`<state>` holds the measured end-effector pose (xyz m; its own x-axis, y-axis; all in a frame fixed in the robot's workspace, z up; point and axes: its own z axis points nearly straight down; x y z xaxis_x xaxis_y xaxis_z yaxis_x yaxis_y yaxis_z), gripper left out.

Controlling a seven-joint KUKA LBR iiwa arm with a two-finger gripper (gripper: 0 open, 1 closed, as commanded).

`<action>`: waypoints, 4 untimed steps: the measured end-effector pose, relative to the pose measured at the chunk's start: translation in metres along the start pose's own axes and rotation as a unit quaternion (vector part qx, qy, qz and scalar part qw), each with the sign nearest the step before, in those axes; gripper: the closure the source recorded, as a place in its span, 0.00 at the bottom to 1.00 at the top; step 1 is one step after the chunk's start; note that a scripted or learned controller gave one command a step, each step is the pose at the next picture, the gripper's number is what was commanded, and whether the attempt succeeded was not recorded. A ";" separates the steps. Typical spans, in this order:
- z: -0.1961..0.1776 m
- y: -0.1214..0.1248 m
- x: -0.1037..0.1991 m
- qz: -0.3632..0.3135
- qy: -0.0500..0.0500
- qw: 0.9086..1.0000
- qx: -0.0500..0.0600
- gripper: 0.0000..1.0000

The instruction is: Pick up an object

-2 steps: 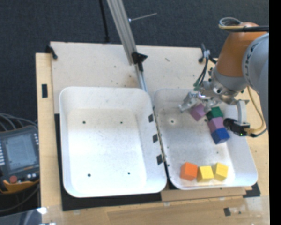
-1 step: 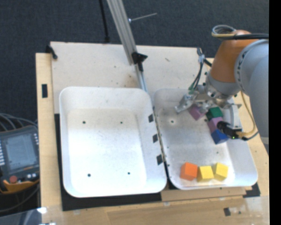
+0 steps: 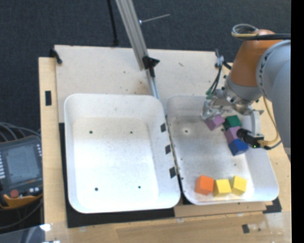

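- The jaws (image 3: 214,116) hang low in the right bin (image 3: 192,151), a purple block (image 3: 215,121) at their tips; whether they clamp it, I cannot tell.
- Green (image 3: 232,121), second purple (image 3: 232,133) and blue blocks (image 3: 238,146) lie just beside.
- An orange block (image 3: 204,185) and two yellow blocks (image 3: 223,187) line the near rim.

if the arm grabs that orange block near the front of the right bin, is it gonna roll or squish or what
The orange block looks like a flat-faced cube, so it probably sits still rather than rolling. Its crisp edges suggest it is stiff, not squishy. It touches a yellow block, so a push from the side would likely shove that one too.
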<state>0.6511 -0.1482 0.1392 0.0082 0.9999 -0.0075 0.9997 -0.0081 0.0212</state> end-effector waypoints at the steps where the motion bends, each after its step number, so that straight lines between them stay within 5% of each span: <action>1: -0.046 -0.001 0.001 -0.003 0.003 1.000 0.008 1.00; 3: -0.126 0.005 0.000 -0.006 0.003 1.000 0.008 1.00; 4: -0.112 0.008 0.054 -0.006 0.004 1.000 0.010 1.00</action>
<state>0.6567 -0.0938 0.2511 -0.0047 1.0000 -0.0003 1.0000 0.0047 0.0003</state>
